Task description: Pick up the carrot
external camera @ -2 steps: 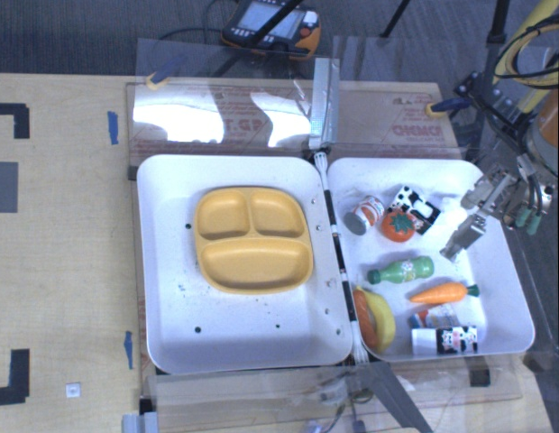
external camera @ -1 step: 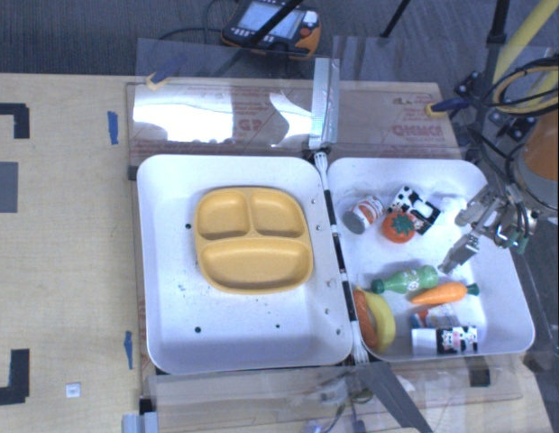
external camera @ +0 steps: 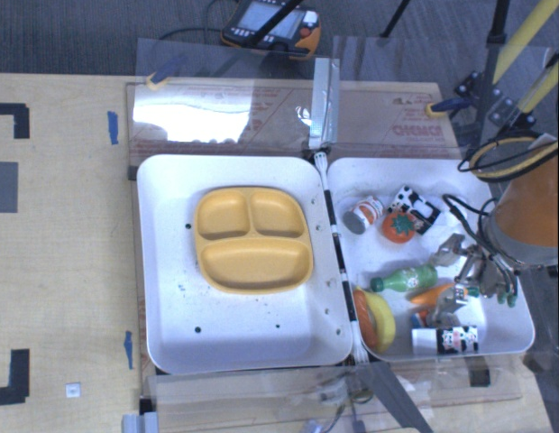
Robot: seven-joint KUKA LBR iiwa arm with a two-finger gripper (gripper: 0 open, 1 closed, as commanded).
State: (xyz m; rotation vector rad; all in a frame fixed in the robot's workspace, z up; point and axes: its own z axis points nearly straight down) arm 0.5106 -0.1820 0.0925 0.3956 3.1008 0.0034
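The carrot is a small orange piece lying in the right bin, just below a green bottle. My gripper hangs low over the bin at the carrot's right end. Its fingers are spread open, one above the carrot and one below it. Nothing is held between them. The gripper's body covers the carrot's right tip.
The right bin also holds a yellow banana, a white bottle, a red tomato, a small can and a black-and-white toy. The left bin holds a yellow divided plate.
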